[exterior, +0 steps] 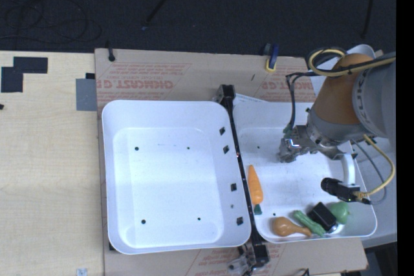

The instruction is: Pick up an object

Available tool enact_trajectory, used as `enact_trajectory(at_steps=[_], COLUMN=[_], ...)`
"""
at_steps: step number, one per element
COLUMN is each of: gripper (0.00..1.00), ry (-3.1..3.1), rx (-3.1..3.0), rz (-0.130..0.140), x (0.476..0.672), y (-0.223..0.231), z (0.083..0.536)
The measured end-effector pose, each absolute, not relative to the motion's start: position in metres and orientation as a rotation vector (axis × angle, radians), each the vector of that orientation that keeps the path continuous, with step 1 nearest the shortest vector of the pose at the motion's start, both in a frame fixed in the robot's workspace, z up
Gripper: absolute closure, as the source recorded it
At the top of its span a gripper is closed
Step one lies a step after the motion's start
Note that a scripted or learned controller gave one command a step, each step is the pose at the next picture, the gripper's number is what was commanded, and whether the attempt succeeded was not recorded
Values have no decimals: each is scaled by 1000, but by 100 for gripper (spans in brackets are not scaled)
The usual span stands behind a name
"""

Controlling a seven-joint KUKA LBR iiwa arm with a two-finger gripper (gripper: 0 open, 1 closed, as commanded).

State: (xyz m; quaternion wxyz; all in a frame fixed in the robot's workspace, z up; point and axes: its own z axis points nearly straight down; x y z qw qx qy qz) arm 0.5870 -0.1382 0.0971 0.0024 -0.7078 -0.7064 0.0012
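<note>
The gripper [289,148] is held low over the right bin [275,119], its grasp state not discernible, while the carrot [255,185] is left against that bin's left wall, presumably awaiting a pick.

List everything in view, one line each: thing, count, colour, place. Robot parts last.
left bin: 1, white, left half of the cardboard sheet.
right bin: 1, white, beside the left bin on the arm's side.
toy carrot: 1, orange with a green tip, in the right bin along its left wall.
tan pear-shaped toy: 1, tan-orange, near front edge of the right bin.
green toy: 1, green, right bin's front right corner.
black block: 1, black, lying on the green toy.
cardboard sheet: 1, brown, under both bins.
blue clamp: 1, blue, on the cardboard's far edge.
arm: 1, grey with an orange band, over the right bin.
gripper: 1, metallic, above the right bin's floor, apart from the toys.
</note>
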Motion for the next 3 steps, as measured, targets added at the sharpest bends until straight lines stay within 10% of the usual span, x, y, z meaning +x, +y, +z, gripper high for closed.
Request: enact_trajectory(at_steps=[3], gripper=[100], ry=[-2202], rx=[-2232], rz=[6], x=[585], y=[-144], z=[125])
